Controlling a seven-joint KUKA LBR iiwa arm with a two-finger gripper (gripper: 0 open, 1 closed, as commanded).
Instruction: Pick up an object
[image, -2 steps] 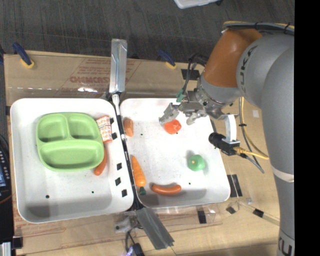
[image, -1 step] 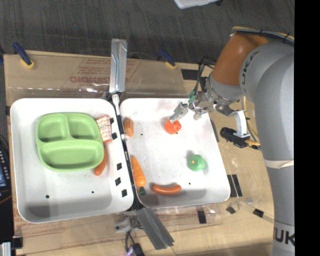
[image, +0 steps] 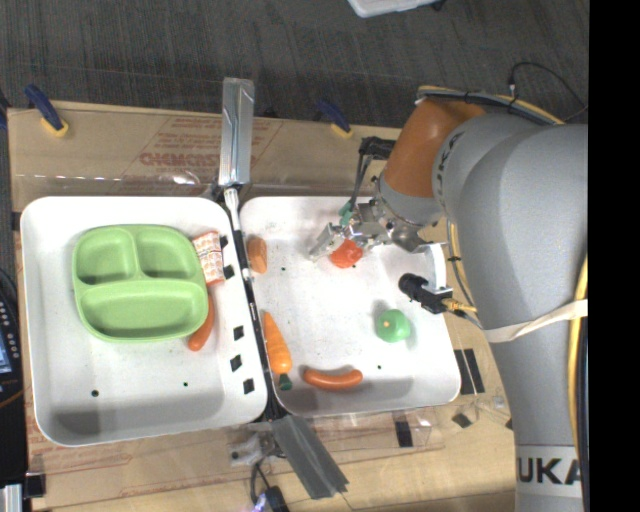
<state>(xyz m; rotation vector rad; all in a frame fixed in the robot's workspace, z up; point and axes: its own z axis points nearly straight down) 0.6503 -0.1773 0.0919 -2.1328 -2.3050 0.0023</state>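
Orange-red was what we noticed first: a small tomato-like piece (image: 346, 254) lay in the upper middle of the right bin (image: 420, 385), directly at the tips of the gripper (image: 338, 243). We saw the arm (image: 500, 200) reaching in from the right edge of the frame, its orange band (image: 420, 150) above the wrist, with the metal fingers pointing left and slightly down toward that piece. The fingers appeared to straddle or touch it, but we could not tell whether they were apart or closed, nor whether the piece was truly between them.

The relation that mattered, as we judged it, was that the orange-red piece sat just left of and below the wrist, touching or nearly touching the fingertips. It looked roundish, so no long axis constrained the grasp.

Elsewhere in the right bin we saw a green apple-like toy (image: 392, 325) at centre right, a sausage (image: 332, 377) near the lower edge, a carrot (image: 277, 345) along the left wall, and an orange oval piece (image: 257, 255) at the upper left. In the left bin (image: 40, 300) lay a green divided tray (image: 135, 282), a small printed packet (image: 208, 258), and another sausage (image: 202, 330).
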